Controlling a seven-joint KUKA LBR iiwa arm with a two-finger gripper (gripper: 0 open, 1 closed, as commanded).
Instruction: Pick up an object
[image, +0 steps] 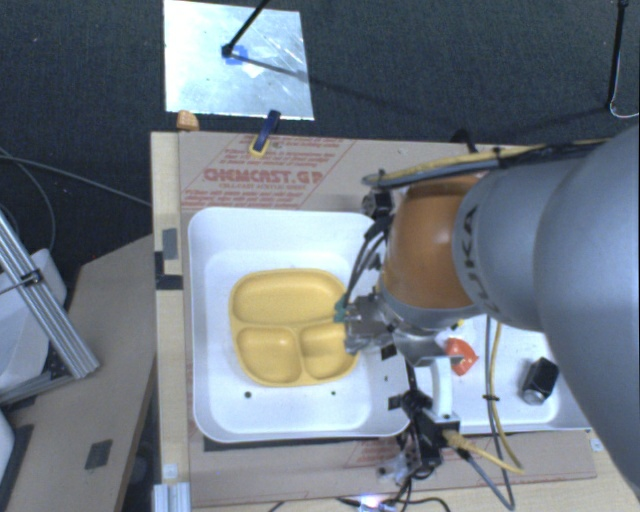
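Note:
A yellow divided plate (285, 325) with three compartments lies in the left white bin (290, 420). The grey arm with its orange band (430, 250) reaches in from the right and hangs over the wall between the two bins. My gripper (350, 322) sits low at the plate's right edge, touching or just above its rim. In the right bin (510, 415) an orange-red object (460, 353) peeks out beside the wrist, and a small black cylinder (540, 379) lies further right.
Cables (490, 440) trail from the wrist across the right bin's front. A blue-and-yellow tool (265, 132) and a small cork-coloured piece (186, 120) lie on the cardboard bench top behind the bins. A shiny metal sheet (238, 55) lies on the floor beyond.

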